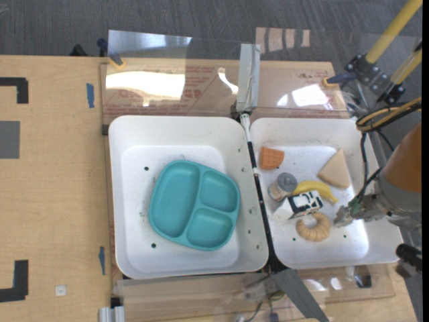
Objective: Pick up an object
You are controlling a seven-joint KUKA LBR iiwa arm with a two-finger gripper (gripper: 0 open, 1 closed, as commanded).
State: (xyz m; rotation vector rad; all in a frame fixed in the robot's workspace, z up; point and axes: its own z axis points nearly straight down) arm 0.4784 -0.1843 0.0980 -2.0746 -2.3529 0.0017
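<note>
Gripper [345,215] is seen just right of the doughnut [314,227], beside the banana [315,191]; its grip state cannot be told.

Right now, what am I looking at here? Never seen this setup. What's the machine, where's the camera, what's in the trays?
One camera looks down at a slant on a bench with two white bins. The robot arm, grey with an orange band, reaches in from the right; its hand sits low in the right bin, with nothing visibly held. That bin holds a banana, a ring-shaped pastry, an orange block, a tan wedge and a small can. The left bin holds a teal divided plate.
</note>
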